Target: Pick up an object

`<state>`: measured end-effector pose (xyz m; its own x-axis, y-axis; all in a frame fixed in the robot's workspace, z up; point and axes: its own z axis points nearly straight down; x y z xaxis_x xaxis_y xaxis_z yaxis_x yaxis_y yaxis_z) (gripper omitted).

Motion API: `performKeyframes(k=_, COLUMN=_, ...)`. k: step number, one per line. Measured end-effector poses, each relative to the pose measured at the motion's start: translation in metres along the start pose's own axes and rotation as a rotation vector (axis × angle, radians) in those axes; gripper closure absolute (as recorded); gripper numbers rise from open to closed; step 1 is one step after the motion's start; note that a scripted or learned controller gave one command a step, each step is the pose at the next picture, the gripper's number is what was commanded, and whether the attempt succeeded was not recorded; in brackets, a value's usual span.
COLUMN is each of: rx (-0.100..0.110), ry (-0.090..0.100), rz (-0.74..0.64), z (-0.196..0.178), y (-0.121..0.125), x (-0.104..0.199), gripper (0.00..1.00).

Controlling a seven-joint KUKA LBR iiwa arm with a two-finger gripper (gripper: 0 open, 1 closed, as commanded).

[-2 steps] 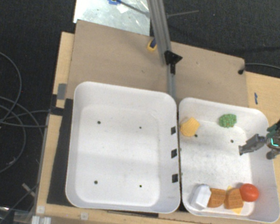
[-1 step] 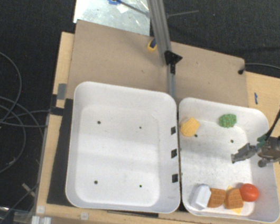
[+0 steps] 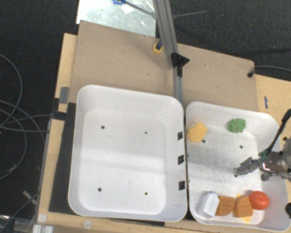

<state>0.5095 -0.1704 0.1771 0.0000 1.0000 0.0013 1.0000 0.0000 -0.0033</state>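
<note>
No writing is legible anywhere; the gripper (image 3: 248, 167) hangs over the right bin (image 3: 204, 162), its grip state impossible to tell; a red ball (image 3: 258, 200) lies near that bin's front right corner, beside orange blocks (image 3: 234, 206).

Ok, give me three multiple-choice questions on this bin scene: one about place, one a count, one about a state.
1. Where does the green object lie?
A. Left bin
B. Right bin, far edge
C. Off the bench

2. How many objects sit in the right bin?
A. Two
B. Four
C. Six

3. What is the gripper doing?
A. Holding nothing over the right bin
B. Gripping the red ball
C. Lifting the green object

Answers: B, it lies near the far wall. C, yellow, green, white, two orange, red. A, nothing is visible between its fingers.
</note>
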Motion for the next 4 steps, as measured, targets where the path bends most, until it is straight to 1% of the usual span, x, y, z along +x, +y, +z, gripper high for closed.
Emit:
performKeyframes(k=1, rx=0.002, ry=0.001, rz=-0.001, z=0.063, y=-0.001, x=0.002, gripper=0.00)
performKeyframes(k=2, rx=-0.008, ry=-0.002, rz=-0.001, z=0.048, y=0.002, x=0.001, gripper=1.00)
performKeyframes(k=3, rx=-0.010, ry=-0.003, rz=-0.006, z=0.002, y=0.007, x=0.008, gripper=1.00)
performKeyframes(k=4, rx=-0.011, ry=-0.004, rz=-0.004, z=-0.048, y=0.006, x=-0.003, gripper=1.00)
